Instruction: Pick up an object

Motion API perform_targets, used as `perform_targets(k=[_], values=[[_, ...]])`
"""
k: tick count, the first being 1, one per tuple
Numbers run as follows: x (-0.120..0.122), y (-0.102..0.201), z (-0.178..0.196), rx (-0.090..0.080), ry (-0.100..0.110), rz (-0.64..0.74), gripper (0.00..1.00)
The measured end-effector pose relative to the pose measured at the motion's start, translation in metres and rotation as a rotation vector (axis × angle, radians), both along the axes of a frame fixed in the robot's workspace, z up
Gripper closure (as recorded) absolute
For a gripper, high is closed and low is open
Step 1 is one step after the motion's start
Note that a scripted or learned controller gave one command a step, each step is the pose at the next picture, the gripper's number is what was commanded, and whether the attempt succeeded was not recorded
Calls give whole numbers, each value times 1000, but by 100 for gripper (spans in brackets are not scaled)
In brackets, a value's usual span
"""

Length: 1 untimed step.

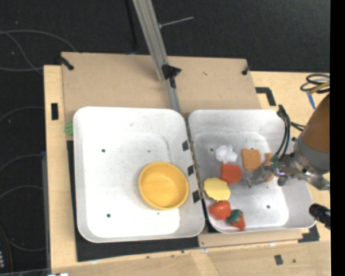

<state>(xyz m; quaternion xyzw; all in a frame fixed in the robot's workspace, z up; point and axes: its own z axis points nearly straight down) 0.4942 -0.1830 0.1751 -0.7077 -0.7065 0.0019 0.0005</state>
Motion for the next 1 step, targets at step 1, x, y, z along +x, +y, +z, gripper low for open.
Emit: perform_targets(k=[1], values=[[-3,-10,-46,0,0,0,0]])
